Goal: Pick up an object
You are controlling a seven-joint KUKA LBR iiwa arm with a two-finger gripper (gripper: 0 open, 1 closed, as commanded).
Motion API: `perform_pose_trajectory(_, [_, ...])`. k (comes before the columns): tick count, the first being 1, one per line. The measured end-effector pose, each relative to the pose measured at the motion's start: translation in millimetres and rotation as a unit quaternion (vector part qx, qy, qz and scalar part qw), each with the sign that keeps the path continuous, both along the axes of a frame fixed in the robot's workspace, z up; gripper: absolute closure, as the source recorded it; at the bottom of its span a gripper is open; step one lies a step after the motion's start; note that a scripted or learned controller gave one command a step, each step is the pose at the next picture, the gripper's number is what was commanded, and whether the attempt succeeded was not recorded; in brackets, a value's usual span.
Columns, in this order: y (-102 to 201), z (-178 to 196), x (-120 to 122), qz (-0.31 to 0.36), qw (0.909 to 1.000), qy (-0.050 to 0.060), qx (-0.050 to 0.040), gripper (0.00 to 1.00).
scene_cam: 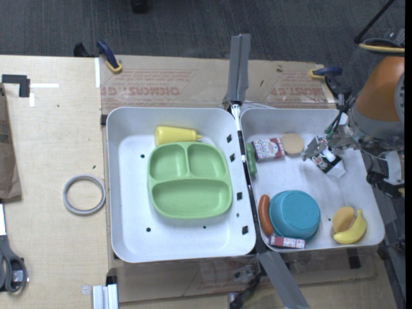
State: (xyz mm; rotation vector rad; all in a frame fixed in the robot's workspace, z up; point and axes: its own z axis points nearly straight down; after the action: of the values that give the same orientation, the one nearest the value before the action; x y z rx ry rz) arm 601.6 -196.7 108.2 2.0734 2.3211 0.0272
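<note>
My gripper [320,152] hangs low over the upper right part of the right bin [360,192], reaching in from the right under the grey arm with its orange band [380,85]. It is just right of a tan round bun [293,144] and a red and white packet [268,149]. A small black and white piece [331,163] sits right below the gripper; whether it is held or part of the tool is unclear. Lower in this bin lie a blue bowl [295,214], a red sausage [264,214], a banana [348,225] and a small flat red packet [287,241].
A green item [250,159] leans on the right bin's left wall. The left bin [125,192] holds a green divided plate [190,179] and a yellow bottle [174,134]. A grey ring [84,194] lies on the bench to the left.
</note>
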Motion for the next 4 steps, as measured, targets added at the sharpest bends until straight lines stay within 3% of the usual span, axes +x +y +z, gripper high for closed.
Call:
perform_pose_trajectory(1, [-8.7, -14.8, 19.4, -0.042, 0.9990, 0.015, 0.0043, 0.00])
perform_pose_trajectory(2, [-15.7, -16.1, 59.5, -0.036, 0.9991, 0.019, 0.0093, 0.00])
perform_pose_trajectory(3, [-20.8, 18.0, 42.0, 0.112, 0.9936, 0.016, 0.0002, 0.00])
perform_pose_trajectory(4, [-24.7, 30.0, 58.8, 0.198, 0.9801, 0.015, -0.0023, 0.00])
